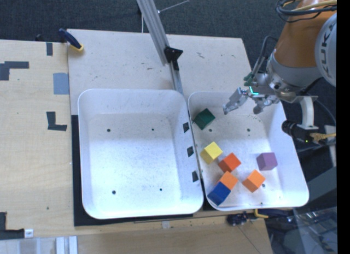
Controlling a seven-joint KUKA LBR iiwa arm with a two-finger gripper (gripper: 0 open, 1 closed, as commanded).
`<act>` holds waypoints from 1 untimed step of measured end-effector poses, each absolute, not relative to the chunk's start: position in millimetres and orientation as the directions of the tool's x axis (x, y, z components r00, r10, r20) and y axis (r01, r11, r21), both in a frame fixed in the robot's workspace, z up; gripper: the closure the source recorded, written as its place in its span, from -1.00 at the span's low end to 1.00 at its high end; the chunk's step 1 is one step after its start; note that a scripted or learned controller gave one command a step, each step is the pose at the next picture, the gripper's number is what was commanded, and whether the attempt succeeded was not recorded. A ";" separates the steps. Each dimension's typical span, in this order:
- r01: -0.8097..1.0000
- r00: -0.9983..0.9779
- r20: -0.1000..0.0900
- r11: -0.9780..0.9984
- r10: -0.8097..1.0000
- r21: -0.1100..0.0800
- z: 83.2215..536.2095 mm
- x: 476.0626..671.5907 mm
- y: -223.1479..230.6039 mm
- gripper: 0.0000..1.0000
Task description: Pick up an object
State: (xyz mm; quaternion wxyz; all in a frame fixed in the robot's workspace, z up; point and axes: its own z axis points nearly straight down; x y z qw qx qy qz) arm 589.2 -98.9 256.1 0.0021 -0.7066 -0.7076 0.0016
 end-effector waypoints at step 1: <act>1.000 -0.002 0.000 0.002 1.000 -0.001 258.2 589.9 -99.2 -1.00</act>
